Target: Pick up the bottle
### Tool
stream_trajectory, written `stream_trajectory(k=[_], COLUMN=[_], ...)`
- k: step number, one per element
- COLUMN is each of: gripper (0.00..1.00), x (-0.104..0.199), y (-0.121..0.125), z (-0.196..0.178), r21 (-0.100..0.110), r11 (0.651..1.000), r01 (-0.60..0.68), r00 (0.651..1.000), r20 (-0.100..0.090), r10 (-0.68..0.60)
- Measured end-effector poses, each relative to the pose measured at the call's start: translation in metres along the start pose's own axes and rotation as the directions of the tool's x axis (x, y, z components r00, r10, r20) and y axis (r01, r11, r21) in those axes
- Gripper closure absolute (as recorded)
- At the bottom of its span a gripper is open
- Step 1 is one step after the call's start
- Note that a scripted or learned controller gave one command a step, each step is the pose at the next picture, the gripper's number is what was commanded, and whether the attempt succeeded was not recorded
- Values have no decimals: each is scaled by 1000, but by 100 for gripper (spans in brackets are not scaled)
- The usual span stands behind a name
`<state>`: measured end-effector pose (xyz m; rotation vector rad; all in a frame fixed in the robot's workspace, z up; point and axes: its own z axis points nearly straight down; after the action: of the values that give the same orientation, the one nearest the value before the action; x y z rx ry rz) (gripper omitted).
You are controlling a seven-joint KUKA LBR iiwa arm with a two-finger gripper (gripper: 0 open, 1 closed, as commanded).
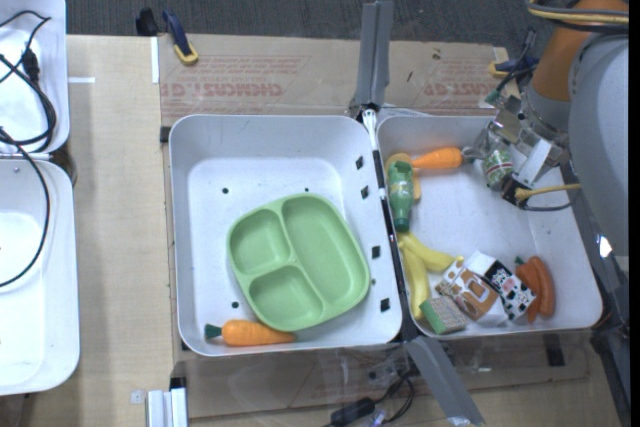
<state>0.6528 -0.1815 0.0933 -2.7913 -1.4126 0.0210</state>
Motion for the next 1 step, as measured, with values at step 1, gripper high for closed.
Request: stream_trajectory(k=[1], gripper=[0], x=[-20], y=[-66], z=[4], r21=[-15], r11=[1000], r01=[23], r00=[1000], r20=[-4], r10=[-23])
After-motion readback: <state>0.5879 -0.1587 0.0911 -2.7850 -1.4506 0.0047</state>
